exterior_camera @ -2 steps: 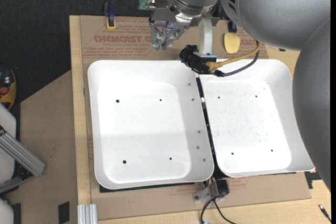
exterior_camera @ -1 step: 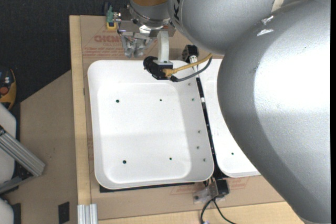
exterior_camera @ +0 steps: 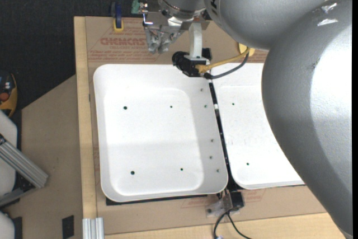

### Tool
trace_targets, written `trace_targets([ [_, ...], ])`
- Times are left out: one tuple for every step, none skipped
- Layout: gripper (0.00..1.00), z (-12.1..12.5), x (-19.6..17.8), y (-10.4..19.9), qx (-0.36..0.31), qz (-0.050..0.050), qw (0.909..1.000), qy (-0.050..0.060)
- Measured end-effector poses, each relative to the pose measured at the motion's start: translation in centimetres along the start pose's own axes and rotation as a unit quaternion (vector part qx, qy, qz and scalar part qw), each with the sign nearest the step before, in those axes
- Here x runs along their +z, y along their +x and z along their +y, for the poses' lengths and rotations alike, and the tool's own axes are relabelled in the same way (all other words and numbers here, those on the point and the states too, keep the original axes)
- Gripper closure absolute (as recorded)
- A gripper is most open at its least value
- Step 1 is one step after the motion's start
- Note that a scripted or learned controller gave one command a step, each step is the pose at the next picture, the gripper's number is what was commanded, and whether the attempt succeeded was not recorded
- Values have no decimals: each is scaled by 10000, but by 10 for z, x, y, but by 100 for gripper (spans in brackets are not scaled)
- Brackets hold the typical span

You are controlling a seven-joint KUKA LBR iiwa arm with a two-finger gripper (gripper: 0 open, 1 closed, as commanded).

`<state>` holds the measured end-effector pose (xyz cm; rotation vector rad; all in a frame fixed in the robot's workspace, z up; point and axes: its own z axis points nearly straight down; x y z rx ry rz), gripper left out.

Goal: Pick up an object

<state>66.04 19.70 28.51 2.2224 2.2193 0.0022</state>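
The gripper (exterior_camera: 159, 45) hangs over the far edge of the table (exterior_camera: 88, 59), just beyond the far rim of the left bin (exterior_camera: 146, 137) and nearer that bin's right far corner. Whether it is spread or pressed together cannot be told at this angle, nor whether anything sits in it; where the thing to be picked up lies cannot be told either. The arm (exterior_camera: 296, 64) crosses above the right bin (exterior_camera: 251, 137) and hides much of it. The two bins lie side by side, almost touching. A blue and yellow clamp (exterior_camera: 117, 17) grips the table's far edge, left of the gripper. A small black plug (exterior_camera: 235, 199) with a cable lies at the near edge.
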Motion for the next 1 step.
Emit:
trace_targets([
  [100, 7, -48, -44, 11, -2, 10000, -30],
])
